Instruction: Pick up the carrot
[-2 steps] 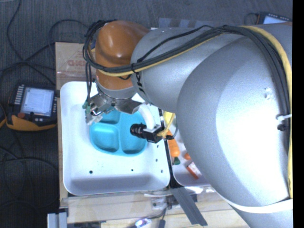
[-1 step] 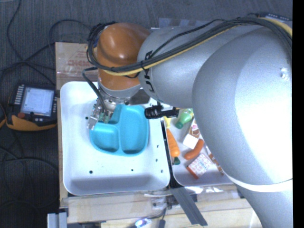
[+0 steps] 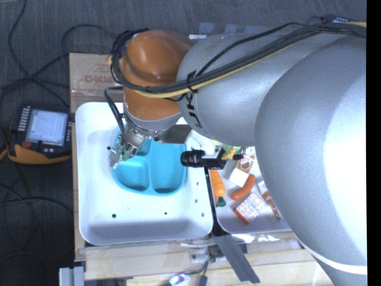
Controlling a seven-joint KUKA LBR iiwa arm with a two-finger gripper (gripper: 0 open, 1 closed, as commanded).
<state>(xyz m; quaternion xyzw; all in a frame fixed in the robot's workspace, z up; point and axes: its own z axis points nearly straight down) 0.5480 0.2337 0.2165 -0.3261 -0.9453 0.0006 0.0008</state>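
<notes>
Carrot, small orange tapered piece (image 3: 219,186), lies in the right white bin (image 3: 229,226) against its left wall, beside a reddish-orange sausage-shaped toy (image 3: 243,189) and a red-and-white printed packet (image 3: 249,208). Grey arm with orange band (image 3: 156,70) reaches over the left white bin (image 3: 95,177), well apart from the carrot. Gripper (image 3: 122,152) sits low at the upper-left edge of a light blue divided plastic tray (image 3: 152,170). Finger state: cannot tell, wrist blocks it. Handheld pendant with lit screen (image 3: 40,133) on the floor to the left.
</notes>
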